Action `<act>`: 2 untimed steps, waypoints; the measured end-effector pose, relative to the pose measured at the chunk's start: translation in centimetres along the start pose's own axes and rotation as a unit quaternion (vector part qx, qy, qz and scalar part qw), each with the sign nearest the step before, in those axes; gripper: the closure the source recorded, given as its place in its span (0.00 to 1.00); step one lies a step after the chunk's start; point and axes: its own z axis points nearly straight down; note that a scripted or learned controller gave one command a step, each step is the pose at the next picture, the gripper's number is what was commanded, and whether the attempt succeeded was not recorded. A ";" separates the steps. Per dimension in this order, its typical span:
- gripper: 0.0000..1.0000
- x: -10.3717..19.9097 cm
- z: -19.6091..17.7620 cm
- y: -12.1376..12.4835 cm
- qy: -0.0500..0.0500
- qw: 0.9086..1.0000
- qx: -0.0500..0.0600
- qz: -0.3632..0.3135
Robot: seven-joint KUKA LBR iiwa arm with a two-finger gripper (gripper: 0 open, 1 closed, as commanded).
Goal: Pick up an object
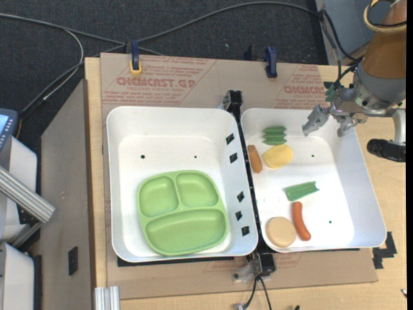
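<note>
While the jaws [329,118] hang spread and empty over the right bin's [361,192] far rim, the arm seems mid-approach, and next must descend toward the yellow piece [278,155] lying below-left of them.

- On the tabletop [97,173] two bins stand side by side: left bin [122,134] and right bin [361,192].
- In the left bin a tray [182,212] lies in the near half.
- In the right bin, at the far left, beans [274,135] lie behind a lemon [277,155]; a carrot [255,159] lies just left of the lemon.
- A pod [301,190] lies in the middle.
- A sausage [301,220] lies nearer, with a bun [281,231] to its left.
- The gripper [328,123] hangs over the far right part of the right bin.
</note>
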 end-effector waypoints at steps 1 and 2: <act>0.00 0.1 -0.9 0.3 -0.001 1.000 -0.008 -0.002; 0.00 -0.1 3.4 1.0 -0.001 1.000 -0.006 -0.002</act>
